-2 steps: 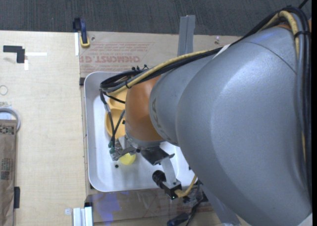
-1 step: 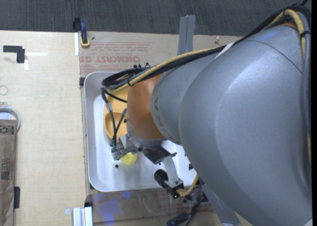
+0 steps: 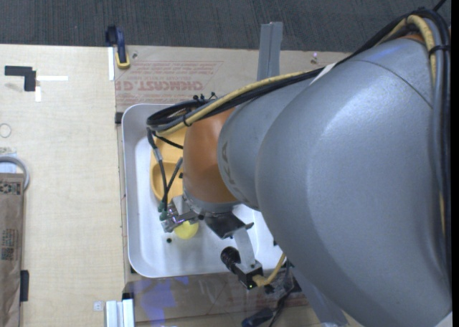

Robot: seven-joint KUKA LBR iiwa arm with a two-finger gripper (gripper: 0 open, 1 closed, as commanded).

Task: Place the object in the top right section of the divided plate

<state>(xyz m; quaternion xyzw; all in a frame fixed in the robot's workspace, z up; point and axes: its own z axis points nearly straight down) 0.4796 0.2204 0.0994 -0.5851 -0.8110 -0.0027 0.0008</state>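
A white bin (image 3: pixel 135 196) holds a yellow divided plate (image 3: pixel 161 175), of which a left slice shows from under the arm. A small pale yellow object (image 3: pixel 188 230) lies at the bin floor just in front of the plate. My gripper (image 3: pixel 172 221) hangs right beside this object, touching or nearly touching it. Whether it has hold of the object is hidden by the wrist. The grey arm (image 3: pixel 330 175) and its orange band (image 3: pixel 204 160) cover the rest of the plate and its sections.
A cardboard sheet (image 3: pixel 172 82) lies behind the bin, with a grey post (image 3: pixel 270 49) beside it. Left of the bin is bare wooden bench (image 3: pixel 64 175). A brown packet (image 3: pixel 8 225) lies at the left edge.
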